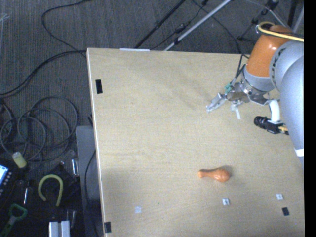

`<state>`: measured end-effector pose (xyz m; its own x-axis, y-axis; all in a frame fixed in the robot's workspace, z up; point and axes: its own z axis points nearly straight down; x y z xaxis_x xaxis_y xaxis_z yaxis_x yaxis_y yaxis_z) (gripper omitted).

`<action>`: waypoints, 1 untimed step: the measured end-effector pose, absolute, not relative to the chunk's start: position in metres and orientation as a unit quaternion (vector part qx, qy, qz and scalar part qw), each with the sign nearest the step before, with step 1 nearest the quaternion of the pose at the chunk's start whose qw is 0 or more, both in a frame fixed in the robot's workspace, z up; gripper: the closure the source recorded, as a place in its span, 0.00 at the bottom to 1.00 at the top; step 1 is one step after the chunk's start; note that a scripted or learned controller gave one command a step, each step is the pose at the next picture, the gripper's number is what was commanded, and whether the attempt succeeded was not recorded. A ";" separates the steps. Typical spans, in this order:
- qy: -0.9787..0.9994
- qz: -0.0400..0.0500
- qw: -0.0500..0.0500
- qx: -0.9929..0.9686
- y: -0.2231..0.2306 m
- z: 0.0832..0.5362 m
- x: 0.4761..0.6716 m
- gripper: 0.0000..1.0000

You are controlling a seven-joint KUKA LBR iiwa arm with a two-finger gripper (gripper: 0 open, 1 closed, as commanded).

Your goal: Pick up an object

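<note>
a black tag (98,86) is sitting near the left edge of the tan board (163,132), far to the left of the pincer. an orange pear-shaped object (215,174) is lying on the board below the pincer and a little to its left, well apart from it. the pincer (224,104) is hanging over the board with its two fingers seemingly spread apart, though the view is blurry, and nothing is sitting between them. the grey arm (286,83) is reaching in behind it from the right.
</note>
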<state>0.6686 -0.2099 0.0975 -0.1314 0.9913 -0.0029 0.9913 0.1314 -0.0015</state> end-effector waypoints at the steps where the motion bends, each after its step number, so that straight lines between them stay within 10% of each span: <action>1: 0.835 -0.001 0.002 0.551 -0.223 0.097 0.669 0.00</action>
